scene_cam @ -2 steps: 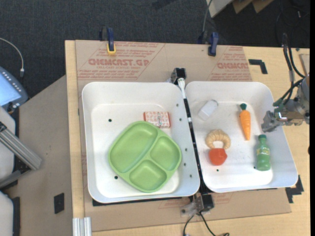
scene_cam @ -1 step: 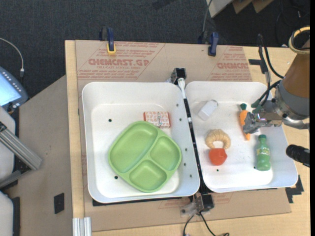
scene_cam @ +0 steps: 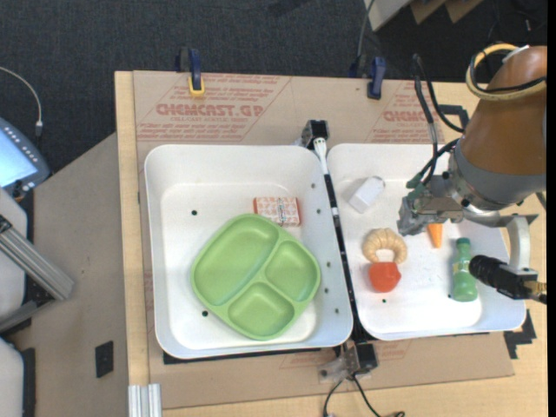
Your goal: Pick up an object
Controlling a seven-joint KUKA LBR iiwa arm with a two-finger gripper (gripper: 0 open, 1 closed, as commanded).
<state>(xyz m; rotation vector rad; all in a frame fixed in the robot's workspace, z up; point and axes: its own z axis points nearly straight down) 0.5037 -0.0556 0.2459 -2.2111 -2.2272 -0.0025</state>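
Cardboard sheeting is covering the counter [scene_cam: 261, 94], held down by 2 blue clamps along the upper edge of the frame, and it is carrying 2 shallow white bins side by side. Dark carpet is showing around it.

Sitting in the left bin [scene_cam: 165, 233] at the centre of the frame is a green divided plate [scene_cam: 255, 274] with 3 compartments, lying flat. Just above it, a small red-and-white packet [scene_cam: 276, 209] is lying beside the plate's upper edge.

Gathered in the right bin [scene_cam: 417, 320] are the loose objects, probably so the arm coming in from the right side of the frame can reach any of them. A white block [scene_cam: 367, 193] is lying at its upper left. A tan ring-shaped toy [scene_cam: 385, 244] is sitting lower down, touching a red block [scene_cam: 385, 277] just beneath it. A green bottle-like toy [scene_cam: 463, 274] is lying toward the right side, and a small orange piece [scene_cam: 435, 234] is peeking out beneath the tool.

Hovering low over the right bin is the tool [scene_cam: 426, 215], directly above the orange piece, apparently lining up on it. Whether it is released or clenched cannot be told, and nothing is visibly lifted from the bin.
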